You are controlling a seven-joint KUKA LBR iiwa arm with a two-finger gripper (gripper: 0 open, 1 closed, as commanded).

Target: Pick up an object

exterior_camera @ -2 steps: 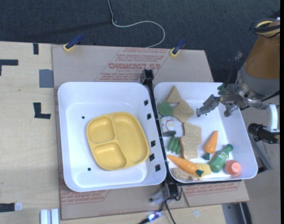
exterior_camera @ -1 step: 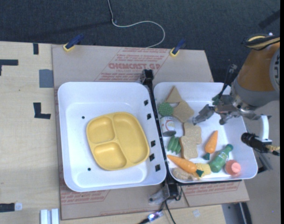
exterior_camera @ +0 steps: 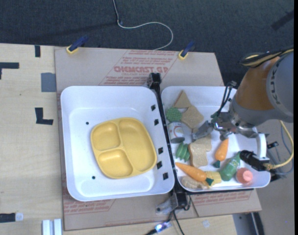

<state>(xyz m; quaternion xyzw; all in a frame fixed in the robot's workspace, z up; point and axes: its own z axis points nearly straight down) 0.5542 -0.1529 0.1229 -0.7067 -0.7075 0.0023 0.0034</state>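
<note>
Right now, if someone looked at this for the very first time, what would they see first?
Probably the big yellow divided plate, lying alone in the left white bin. Next, the right bin, crowded with toy food: an orange carrot near its front edge and slices of bread in the middle. The grey and orange arm leans over that bin from the right.

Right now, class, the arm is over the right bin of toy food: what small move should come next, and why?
Probably a short descent onto one piece. The gripper sits among the toy food in the right bin, near the bread slice and the small carrot, with nothing visibly held, so lowering onto the bread slice seems the sensible step.
</note>
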